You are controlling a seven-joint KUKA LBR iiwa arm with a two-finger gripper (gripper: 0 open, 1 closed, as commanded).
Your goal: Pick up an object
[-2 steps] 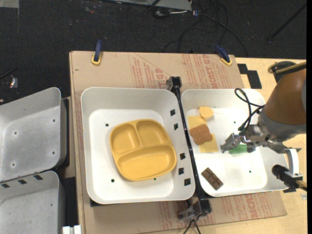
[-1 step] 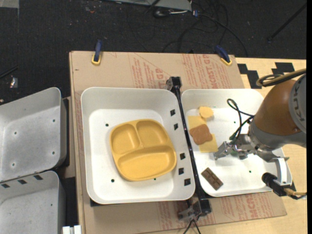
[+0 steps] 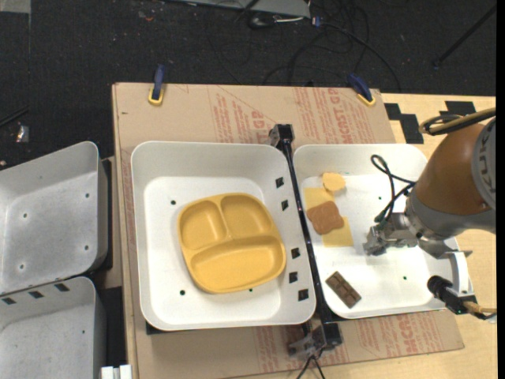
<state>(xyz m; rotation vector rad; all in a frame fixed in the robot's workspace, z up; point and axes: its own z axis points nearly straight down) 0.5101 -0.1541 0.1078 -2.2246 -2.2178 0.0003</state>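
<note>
Three food pieces lie in the right bin [image 3: 410,302]; the gripper [image 3: 377,242], its opening unclear, perhaps should drop squarely over the brown slice [image 3: 323,217].

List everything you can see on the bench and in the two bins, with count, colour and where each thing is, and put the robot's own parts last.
Bins: 2, white, side by side on the board, left bin and right bin.
Divided plate: 1, yellow, three compartments, in the left bin.
Flat slice: 1, pale yellow, in the right bin near the divider.
Brown slab: 1, brown, lying on the flat slice.
Small round piece: 1, yellow-orange, top of the right bin.
Dark bar: 1, dark brown, lower part of the right bin.
Clamps: 2, blue and yellow, on the board's far edge.
Arm: 1, grey with orange band, over the right bin.
Gripper: 1, low in the right bin, right of the flat slice.
</note>
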